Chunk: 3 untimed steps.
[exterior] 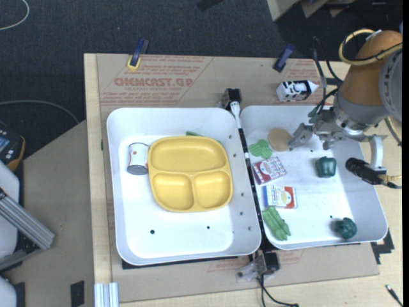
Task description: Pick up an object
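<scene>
My gripper (312,141) hangs over the back of the right bin (367,200), open, with nothing between its fingers. A tan round disc (278,138) lies just left of it, and a green pepper (326,166) sits just in front of it. Further left are a light green leafy piece (260,149) and a red and white packet (270,169). A small white carton with orange and blue print (280,197), a green pea pod (276,222) and a dark green broccoli piece (346,228) lie toward the front.
The left bin (121,190) holds a yellow divided plate (190,173), a small can (137,158) to its left and a green sliver (195,133) behind it. A black and white toy (297,89) lies on the bench behind the right bin.
</scene>
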Each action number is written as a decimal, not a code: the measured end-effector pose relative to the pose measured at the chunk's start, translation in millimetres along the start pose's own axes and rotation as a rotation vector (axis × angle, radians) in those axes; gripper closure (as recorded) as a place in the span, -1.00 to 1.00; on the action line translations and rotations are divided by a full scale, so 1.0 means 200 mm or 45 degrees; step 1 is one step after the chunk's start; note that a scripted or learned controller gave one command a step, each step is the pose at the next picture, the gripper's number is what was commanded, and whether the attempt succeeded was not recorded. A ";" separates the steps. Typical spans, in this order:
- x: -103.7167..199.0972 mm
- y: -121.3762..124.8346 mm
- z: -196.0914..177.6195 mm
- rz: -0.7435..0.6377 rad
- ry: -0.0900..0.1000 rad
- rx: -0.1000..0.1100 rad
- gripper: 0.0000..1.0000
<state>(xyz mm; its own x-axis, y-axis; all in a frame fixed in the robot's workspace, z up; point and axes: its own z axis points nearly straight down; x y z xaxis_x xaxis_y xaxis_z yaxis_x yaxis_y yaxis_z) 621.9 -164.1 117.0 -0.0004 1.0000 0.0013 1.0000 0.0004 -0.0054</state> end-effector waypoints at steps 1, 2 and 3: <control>0.00 0.00 0.17 0.000 0.000 0.000 -1.00; 0.00 0.01 0.11 0.000 -0.002 -0.008 1.00; -0.03 0.00 -0.21 0.002 -0.006 -0.017 1.00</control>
<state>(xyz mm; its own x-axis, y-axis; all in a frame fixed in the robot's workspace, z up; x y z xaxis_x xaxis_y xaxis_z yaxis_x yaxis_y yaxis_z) 623.0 -171.0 158.1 0.0015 1.0000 -0.0031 1.0000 -0.0014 0.0078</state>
